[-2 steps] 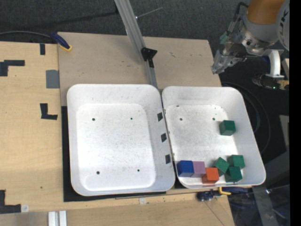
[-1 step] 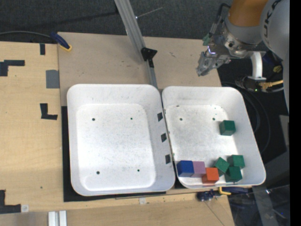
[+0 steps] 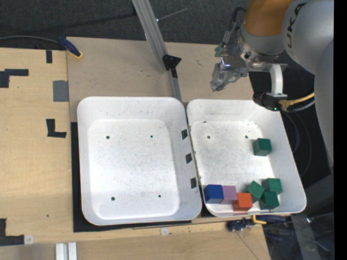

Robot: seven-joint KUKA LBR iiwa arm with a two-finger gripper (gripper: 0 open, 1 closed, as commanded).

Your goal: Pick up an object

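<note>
My gripper [image 3: 221,82] hung above the bench just beyond the far rim of the right bin [image 3: 287,145], near its far left corner. Whether my fingers were open or closed I could not tell; they showed as a blurred grey cluster, and nothing could be seen between them. The orange band [image 3: 268,12] of my arm sat up and to the right of it.

The blocks all lay in the right bin. One green block [image 3: 262,146] sat alone toward the right wall, well apart from the others. The rest were bunched along the near edge: a blue block [image 3: 213,193] touching a purple block [image 3: 229,193], an orange block [image 3: 243,201] just beside that, then three green blocks [image 3: 266,192] clustered at the near right corner.

The left bin [image 3: 87,145] lay beside it, rims touching.
</note>
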